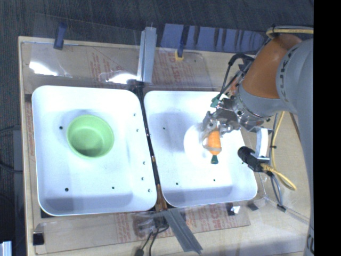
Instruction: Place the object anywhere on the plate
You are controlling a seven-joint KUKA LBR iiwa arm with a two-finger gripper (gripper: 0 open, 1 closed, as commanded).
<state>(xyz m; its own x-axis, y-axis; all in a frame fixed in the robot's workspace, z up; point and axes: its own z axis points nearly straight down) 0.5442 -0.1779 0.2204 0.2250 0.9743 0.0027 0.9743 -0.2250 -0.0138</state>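
Two white bins on the counter [96, 225]. Nearest us, the left bin [53, 196] holds a green bowl [90, 136]. In the right bin [176, 191] we see an orange carrot-like object [213, 142] over a white plate [193, 142], right at the end effector [216, 129]; whether it's pinched or already let go we cannot tell. We judge placement nearly done: release and retreat are left. Behind, the grey arm [277, 84].

Both white bins [133, 196] look like smooth, glossy plastic, and the green bowl [90, 136] has a matt plastic look. The bench [213, 225] beneath appears as pale, matt wood, and the arm's orange band [269, 68] shines smoothly.
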